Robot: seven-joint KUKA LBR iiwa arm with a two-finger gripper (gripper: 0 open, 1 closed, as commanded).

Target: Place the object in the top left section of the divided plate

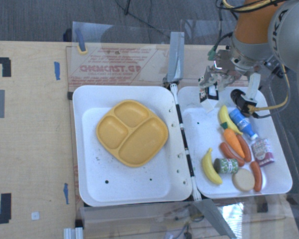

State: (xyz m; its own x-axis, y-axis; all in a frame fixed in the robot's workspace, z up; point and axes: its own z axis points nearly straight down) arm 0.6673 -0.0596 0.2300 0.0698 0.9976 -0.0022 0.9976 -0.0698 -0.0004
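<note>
A yellow divided plate [133, 132] lies in the left bin [89, 183], turned at an angle, with two small sections on its far and left sides and one large section on the near right. All three sections hold nothing. My gripper [208, 93] hangs over the far-left corner of the right bin [279, 183], open, with nothing between its fingers. The loose objects lie to its right and nearer: a banana [224, 117], a blue bottle [242, 124], a carrot [233, 141] and a second banana [210, 167].
The right bin also holds a green can [228, 166], a round beige piece [243, 180], a red sausage [257, 176] and a small packet [263, 151]. A ridge [182, 133] divides the bins. Cables [269, 103] trail from the wrist.
</note>
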